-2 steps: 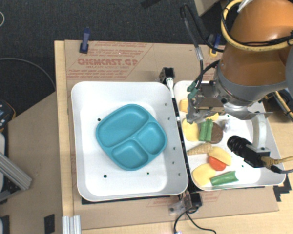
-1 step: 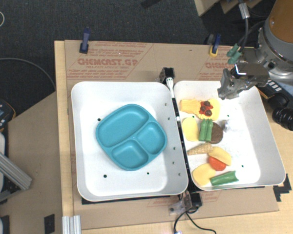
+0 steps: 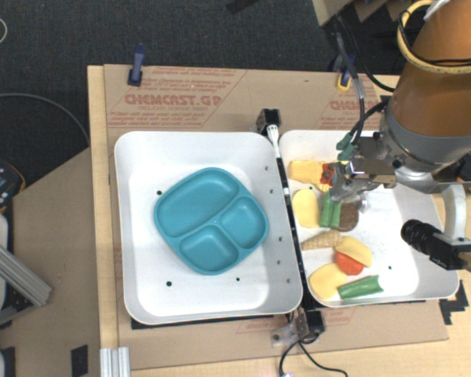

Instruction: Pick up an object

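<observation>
My gripper [image 3: 344, 199] reaches down into the right bin [image 3: 424, 281], right over a cluster of toy foods. Just under it lie a green piece [image 3: 330, 214] and a brown piece [image 3: 348, 218]. A yellow block [image 3: 304, 170] and a small red piece [image 3: 327, 174] sit to its upper left. A pale yellow oval [image 3: 304, 207] lies to its left. Nearer the front are a tan cone-like piece [image 3: 320, 242], an orange-yellow piece with red [image 3: 352, 256], a yellow lump [image 3: 325, 277] and a green bean-like piece [image 3: 359, 287].
The left bin [image 3: 141, 281] holds a blue three-compartment plate [image 3: 210, 220]. The arm's orange and grey body [image 3: 436, 85] hangs over the right bin's far right. A black fitting [image 3: 428, 242] sits at the right bin's right side. Black clamps [image 3: 268, 121] stand between the bins.
</observation>
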`<state>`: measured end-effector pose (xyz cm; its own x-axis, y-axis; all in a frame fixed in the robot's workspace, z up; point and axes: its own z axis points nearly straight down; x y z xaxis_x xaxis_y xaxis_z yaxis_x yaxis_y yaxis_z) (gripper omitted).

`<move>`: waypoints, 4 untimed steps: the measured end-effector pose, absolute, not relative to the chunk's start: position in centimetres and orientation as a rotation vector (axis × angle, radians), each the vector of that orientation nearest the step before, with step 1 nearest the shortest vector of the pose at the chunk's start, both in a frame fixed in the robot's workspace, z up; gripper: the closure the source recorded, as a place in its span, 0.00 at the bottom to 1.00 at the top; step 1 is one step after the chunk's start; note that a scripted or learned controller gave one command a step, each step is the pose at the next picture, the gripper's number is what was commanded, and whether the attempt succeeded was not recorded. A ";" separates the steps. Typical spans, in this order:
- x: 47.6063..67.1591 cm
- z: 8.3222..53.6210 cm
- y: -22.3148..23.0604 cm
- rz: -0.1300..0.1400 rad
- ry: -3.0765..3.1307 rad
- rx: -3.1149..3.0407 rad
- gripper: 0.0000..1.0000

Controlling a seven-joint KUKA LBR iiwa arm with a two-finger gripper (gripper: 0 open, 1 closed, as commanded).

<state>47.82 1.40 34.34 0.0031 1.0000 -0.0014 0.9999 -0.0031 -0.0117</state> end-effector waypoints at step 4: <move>47.8 23.4 3.6 0.004 -2.223 -2.211 1.00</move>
<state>47.84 3.59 23.36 -0.0057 1.0000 0.0024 1.0000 0.0057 -0.0064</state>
